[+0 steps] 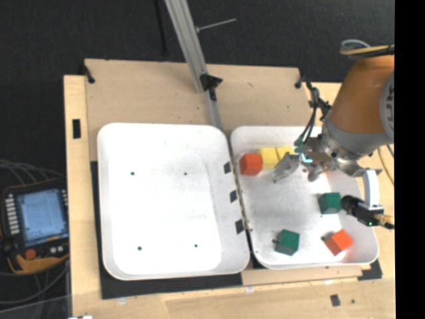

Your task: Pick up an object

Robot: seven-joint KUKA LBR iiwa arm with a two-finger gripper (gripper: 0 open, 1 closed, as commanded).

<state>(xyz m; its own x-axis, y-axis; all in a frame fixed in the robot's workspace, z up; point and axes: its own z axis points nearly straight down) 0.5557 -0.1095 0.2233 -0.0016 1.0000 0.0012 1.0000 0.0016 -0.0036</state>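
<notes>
The gripper [297, 169] is seen spread open and holding nothing, lowered into the right-hand bin [265, 258] just right of a yellow block [270, 155] and an orange block [250, 163] (presumably the targets). Two green blocks [287, 242] and another orange one are scattered at lower right.

Desk over dark floor
A pale wooden desk [166, 92] is sitting on black carpet [53, 25], a teach pendant [36, 218] glowing beside it.
</notes>
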